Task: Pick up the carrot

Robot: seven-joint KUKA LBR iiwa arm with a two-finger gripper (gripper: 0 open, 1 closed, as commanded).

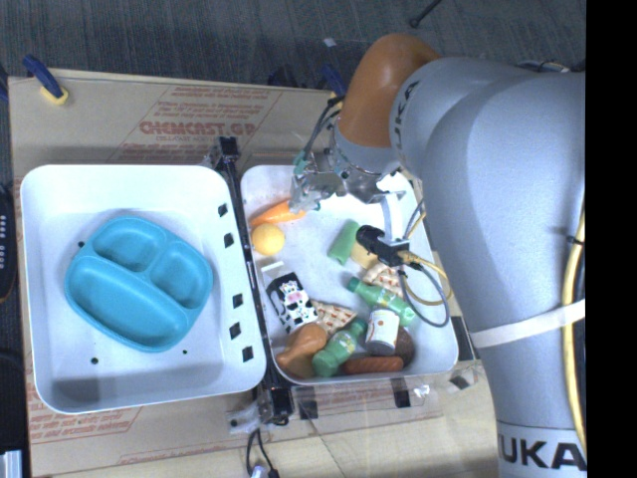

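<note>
I watch through one fixed camera above the bench, looking down at a slant, near enough that the two white bins, the left bin [40, 297] and the right bin [438, 352], fill most of the frame. The bench's far edge and dark floor run along the top. The arm [498, 197] reaches in from the right and bulks large there, being nearer the lens.

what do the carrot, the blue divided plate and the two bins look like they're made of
Carrot: probably moulded plastic toy food, given its smooth, even orange surface.
Blue divided plate: likely plastic, uniform turquoise with soft rounded compartment ridges and a slight sheen.
Left bin and right bin: seemingly white plastic with rounded corners and faintly glossy walls.
</note>
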